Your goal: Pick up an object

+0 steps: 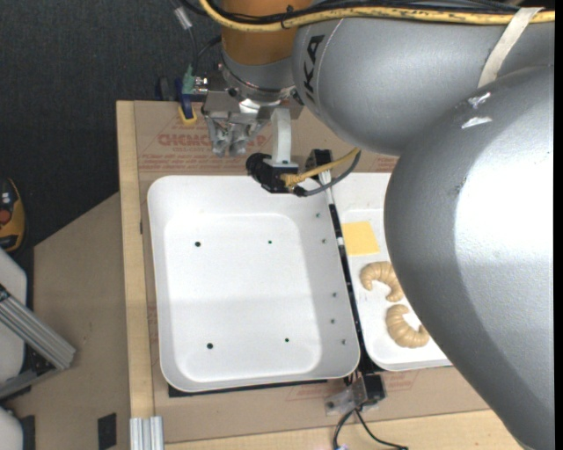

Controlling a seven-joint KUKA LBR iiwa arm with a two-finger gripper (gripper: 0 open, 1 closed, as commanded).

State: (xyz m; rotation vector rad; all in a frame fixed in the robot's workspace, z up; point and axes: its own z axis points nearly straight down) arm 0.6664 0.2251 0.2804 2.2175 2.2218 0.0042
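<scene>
**Grey arm in from the right, gripper off the bins, objects all in right bin**

Grey metal KUKA arm [422, 105] covers the upper right of the camera view, with the orange band [255, 13] at the top edge. The two-finger gripper [232, 141] points down over the brown cardboard sheet with red print [136, 308], just past the far rim of the left shallow white plastic bin [158, 264]. It isn't over either bin. Gripper state: cannot tell from this angle. Nothing is visibly held in it.

All the pickable items are in the right shallow white plastic bin [380, 356], well apart from the gripper:
- the flat yellow square piece [360, 237] lies near the divider between the bins, toward the far end
- the tan croissant-shaped piece [380, 276] sits just in front of the yellow square, apart from it
- the second tan croissant-shaped piece [405, 327] sits nearer the front rim, close to the first. Contact between the two is unclear.

The arm's bulk hides the right part of that bin. The left bin floor shows small dark holes.
</scene>
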